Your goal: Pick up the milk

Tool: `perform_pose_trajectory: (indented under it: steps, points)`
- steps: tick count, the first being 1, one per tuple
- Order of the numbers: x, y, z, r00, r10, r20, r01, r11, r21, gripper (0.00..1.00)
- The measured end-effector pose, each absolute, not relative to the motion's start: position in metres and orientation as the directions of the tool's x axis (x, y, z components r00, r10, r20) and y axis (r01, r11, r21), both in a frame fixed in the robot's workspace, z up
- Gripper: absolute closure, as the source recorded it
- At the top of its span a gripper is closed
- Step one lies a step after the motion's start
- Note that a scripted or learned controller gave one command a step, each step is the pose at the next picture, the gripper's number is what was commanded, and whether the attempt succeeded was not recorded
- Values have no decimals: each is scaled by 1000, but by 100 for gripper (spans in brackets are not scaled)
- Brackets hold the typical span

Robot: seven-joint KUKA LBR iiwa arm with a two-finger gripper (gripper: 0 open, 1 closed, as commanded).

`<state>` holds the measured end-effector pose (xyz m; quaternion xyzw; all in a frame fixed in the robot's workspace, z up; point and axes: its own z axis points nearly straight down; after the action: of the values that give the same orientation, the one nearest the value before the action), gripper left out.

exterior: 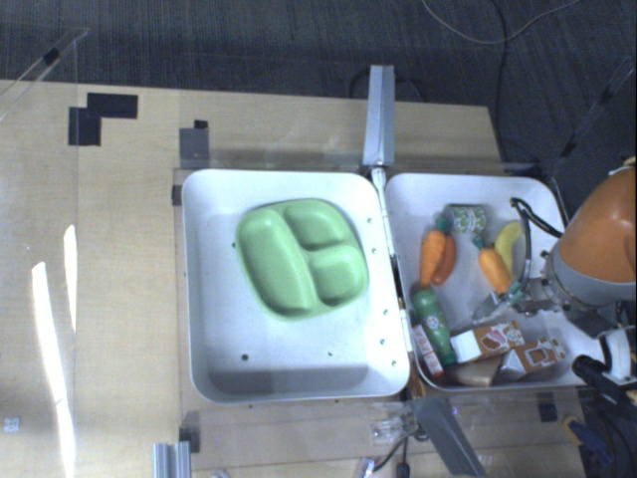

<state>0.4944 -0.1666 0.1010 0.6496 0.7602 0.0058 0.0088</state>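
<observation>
The milk carton (495,342) lies flat along the front wall of the right bin (403,207), long axis running left to right, its white end toward the bin's front-left corner. The hand (528,292) hangs just behind and to the right of it, so the reach goes forward and down; whether it is apart or together I cannot tell. A green bottle (430,312) crowds the carton's left end, carrots (435,255) lie behind. The left bin (199,297) holds a green plate (301,257).
</observation>
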Motion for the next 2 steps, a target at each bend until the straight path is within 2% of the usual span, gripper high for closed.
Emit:
perform_pose_trajectory:
  steps: [1, 2]
  points:
    - [492, -137, 90, -352, 936, -11, 936, 352, 14, 0]
    - [521, -137, 107, -346, 938, -3, 938, 346, 6, 0]
